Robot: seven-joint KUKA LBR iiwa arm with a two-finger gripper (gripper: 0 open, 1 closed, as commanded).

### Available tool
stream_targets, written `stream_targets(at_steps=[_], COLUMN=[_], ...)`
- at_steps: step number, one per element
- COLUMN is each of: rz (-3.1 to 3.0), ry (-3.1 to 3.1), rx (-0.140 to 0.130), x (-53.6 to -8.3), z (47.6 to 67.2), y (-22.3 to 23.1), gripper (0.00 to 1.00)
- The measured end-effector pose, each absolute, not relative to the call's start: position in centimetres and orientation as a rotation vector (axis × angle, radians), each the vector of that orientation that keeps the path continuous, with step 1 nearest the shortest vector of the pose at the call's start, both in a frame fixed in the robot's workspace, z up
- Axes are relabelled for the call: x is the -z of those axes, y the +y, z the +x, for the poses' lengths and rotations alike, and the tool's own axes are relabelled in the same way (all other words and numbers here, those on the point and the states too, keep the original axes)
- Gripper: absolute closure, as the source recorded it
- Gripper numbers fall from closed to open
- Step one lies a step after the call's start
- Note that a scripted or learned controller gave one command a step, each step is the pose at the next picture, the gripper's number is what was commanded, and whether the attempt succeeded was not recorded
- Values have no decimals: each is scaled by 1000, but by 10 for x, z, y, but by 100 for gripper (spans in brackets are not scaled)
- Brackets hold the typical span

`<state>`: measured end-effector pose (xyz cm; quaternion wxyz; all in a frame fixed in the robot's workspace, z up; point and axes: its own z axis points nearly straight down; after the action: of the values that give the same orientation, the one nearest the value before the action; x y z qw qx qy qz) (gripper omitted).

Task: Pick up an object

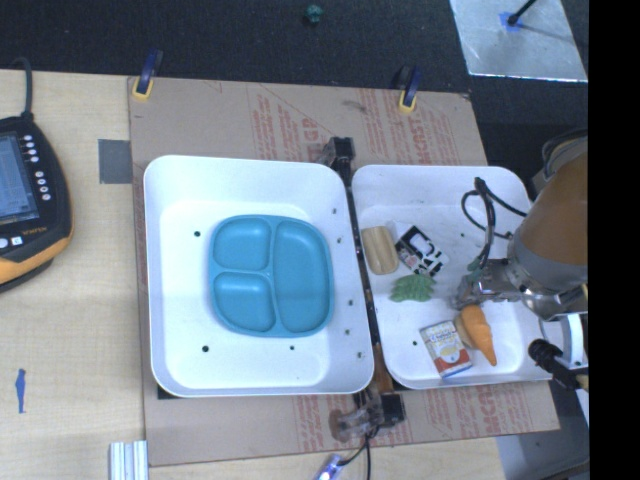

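- You have a pale wooden bench (70, 348) under a clamped cardboard sheet (300, 118).
- Dark carpet floor (230, 18) lies beyond it.
- A teach pendant (28, 203) rests at your far left edge.

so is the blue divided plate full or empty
Empty. The blue divided plate lies flat in the left bin, and all three of its compartments show bare blue.

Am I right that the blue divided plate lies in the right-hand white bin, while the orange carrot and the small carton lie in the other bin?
Not quite: the camera view shows the blue divided plastic plate in the left-hand shallow white bin. The orange toy carrot and the small red-and-white carton lie in the right-hand white bin, as you meant by the other one.
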<state>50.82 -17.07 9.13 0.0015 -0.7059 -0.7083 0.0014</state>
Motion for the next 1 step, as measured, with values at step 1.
stream_targets(at_steps=[1], rz=[-2221], ry=[-2228], rx=[2], x=[-93], z=[478], y=[-142], gripper=[100])
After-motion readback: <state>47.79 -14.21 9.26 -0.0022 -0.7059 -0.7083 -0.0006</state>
